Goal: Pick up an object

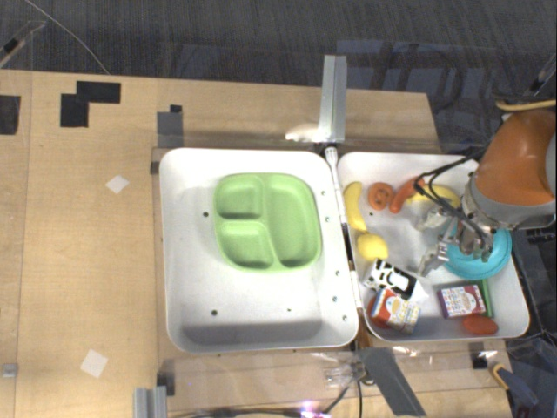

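Arm (513, 168) over blurred, perhaps teal bowl (484, 259).

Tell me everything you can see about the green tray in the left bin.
The green tray is light green, plastic by the look of it, with rounded corners and three compartments: two smaller ones on the camera view's left, one above the other, and a taller one on the right. It lies flat and right side up, slightly turned, toward the upper middle of the left bin, resting on the bin's white floor. Nothing lies in it or touches it otherwise.
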Tool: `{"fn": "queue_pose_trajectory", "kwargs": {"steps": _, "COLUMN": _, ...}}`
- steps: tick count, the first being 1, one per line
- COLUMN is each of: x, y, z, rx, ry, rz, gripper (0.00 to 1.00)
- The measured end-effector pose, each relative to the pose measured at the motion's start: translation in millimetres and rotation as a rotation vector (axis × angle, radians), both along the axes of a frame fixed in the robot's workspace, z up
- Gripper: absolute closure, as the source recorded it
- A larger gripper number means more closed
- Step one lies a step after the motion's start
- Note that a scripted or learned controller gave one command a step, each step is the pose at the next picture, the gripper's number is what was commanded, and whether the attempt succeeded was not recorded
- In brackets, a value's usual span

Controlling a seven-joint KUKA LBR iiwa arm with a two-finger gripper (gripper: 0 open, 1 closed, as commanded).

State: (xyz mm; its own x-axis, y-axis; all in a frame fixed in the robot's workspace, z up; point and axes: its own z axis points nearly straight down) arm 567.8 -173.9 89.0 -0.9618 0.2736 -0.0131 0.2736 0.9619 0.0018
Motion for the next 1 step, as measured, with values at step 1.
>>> {"fn": "queue_pose_trajectory", "kwargs": {"steps": 1, "x": 5.5, "y": 0.3, "z": 15.5, "rx": -0.005, "ry": -0.018, "rz": 0.005, "gripper": 1.00}}
